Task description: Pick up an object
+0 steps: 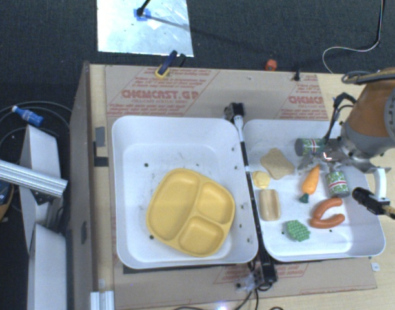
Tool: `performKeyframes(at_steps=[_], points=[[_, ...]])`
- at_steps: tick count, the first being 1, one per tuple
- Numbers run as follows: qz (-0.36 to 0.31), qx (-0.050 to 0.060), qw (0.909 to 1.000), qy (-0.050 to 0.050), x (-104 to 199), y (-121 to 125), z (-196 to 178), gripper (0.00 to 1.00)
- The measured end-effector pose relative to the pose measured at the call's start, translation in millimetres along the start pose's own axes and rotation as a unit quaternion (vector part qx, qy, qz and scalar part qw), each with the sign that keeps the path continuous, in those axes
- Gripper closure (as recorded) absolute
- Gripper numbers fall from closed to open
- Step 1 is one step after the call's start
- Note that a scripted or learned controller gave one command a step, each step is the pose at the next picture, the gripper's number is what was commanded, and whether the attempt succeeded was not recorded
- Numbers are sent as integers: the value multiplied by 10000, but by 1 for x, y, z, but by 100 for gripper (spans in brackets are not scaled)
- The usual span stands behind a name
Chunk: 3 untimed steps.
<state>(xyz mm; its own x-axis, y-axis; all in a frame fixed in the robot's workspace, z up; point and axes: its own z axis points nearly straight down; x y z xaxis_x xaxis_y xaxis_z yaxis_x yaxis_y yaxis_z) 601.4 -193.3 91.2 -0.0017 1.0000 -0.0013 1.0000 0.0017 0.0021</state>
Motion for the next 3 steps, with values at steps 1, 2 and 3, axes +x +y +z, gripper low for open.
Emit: performKeyframes(at_steps=[1,2,3], points=[[1,8,10000,7,28,-36,7,0],[-1,-4,10000,3,28,-35,-4,100],[-14,-12,10000,8,87,0,-72,100]])
